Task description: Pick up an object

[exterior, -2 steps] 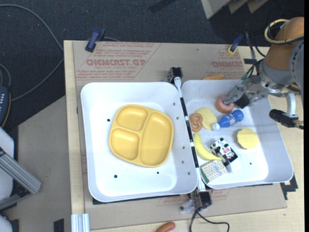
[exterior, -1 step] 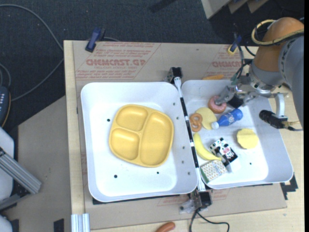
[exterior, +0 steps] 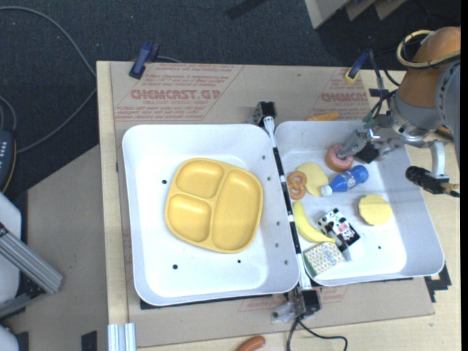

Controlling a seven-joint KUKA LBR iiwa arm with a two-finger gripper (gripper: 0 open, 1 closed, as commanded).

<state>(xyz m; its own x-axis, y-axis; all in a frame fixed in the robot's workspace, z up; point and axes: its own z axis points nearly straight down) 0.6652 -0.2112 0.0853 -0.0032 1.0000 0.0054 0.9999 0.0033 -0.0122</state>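
Pink and ring-shaped, a small doughnut toy [exterior: 339,156] lies in the upper part of the right bin [exterior: 417,258], and the pincer [exterior: 360,146] sits right at its edge, reaching in from the right. Whether anything is actually gripped, I cannot tell; the toy looks to be resting on the bin floor. Just below it lies a blue bottle [exterior: 348,180], touching or nearly so, with a yellow lemon-like piece [exterior: 312,174] and a brown pretzel [exterior: 297,183] close by. The left bin [exterior: 146,269] carries a yellow divided plate [exterior: 214,205]. To do this step well, I judge the pincer should centre over the ring, straddle one side of it, keep clear of the bottle, then lift straight up
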